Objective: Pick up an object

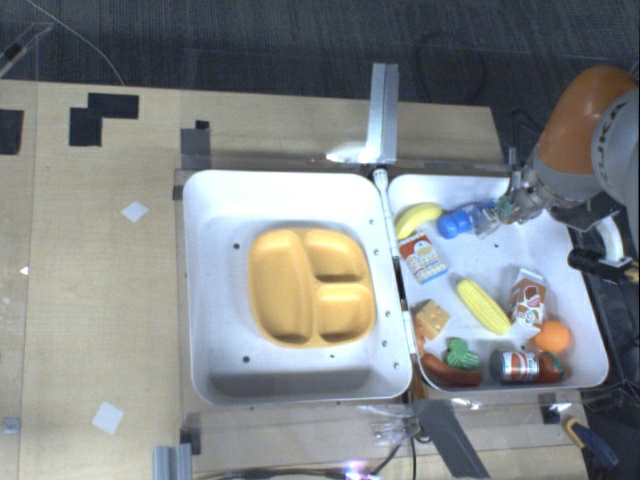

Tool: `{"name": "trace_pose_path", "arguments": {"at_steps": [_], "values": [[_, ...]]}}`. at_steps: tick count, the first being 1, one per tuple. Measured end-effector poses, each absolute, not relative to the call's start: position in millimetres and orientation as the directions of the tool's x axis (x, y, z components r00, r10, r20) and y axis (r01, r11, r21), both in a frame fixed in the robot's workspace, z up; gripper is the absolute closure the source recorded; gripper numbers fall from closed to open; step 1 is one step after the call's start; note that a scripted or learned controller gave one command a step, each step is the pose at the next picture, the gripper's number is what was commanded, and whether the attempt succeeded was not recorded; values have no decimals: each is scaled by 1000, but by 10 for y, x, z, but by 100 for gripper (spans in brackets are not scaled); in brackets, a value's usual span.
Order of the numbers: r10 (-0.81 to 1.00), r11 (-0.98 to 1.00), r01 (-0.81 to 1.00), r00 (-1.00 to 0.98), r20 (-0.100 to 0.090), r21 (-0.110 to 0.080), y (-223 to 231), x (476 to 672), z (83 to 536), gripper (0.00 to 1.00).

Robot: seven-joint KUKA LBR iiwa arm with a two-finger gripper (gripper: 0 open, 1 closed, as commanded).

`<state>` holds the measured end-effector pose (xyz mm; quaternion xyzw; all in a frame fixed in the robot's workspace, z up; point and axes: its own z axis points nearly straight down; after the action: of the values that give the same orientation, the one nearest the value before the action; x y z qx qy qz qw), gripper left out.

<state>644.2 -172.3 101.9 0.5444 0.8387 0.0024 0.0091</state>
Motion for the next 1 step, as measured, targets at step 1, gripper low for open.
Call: {"name": "trace_pose_path", "arguments": {"at_steps": [1], "values": [[889, 458, 889, -458, -10, 9, -2082, 6101, 1552, 100]]}}
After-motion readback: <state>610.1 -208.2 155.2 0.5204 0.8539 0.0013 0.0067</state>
